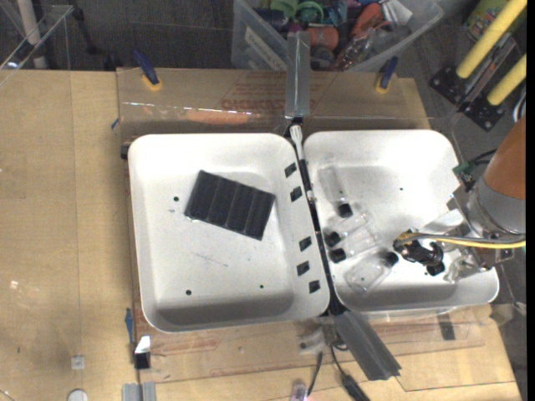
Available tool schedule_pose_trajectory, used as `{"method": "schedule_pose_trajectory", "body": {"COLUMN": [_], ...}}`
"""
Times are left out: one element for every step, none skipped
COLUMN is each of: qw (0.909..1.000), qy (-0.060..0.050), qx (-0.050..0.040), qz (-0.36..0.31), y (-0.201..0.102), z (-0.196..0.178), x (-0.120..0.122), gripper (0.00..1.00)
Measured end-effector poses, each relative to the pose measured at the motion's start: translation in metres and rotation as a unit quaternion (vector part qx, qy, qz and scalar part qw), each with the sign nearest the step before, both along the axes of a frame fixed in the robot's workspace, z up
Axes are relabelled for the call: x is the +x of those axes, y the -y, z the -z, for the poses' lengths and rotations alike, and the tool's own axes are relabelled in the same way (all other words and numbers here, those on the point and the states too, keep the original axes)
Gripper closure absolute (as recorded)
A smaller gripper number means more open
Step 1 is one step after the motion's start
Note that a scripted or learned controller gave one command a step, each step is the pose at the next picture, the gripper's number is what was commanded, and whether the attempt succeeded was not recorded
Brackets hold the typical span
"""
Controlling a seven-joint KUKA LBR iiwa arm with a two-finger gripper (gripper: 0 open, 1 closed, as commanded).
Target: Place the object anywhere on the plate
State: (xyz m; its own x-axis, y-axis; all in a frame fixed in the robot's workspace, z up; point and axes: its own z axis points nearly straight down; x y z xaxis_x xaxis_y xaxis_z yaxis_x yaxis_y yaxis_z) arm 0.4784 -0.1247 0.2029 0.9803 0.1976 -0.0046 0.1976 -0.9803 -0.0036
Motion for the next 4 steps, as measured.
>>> {"method": "schedule_pose_trajectory", "body": {"qw": [1.0000,1.0000,1.0000,1.0000], "qy": [0.001,0.001,0.000,0.001], "qx": [-0.0007,-0.0012,0.0001,0.0005], "qz": [-0.002,-0.003,-0.001,-0.002], "y": [0.002,-0.005,-0.008,-0.016], "z": [-0.063,-0.095,-0.056,-0.068], "x": [0.001,0.001,0.011,0.001], "gripper": [1.00,1.00,1.00,1.00]}}
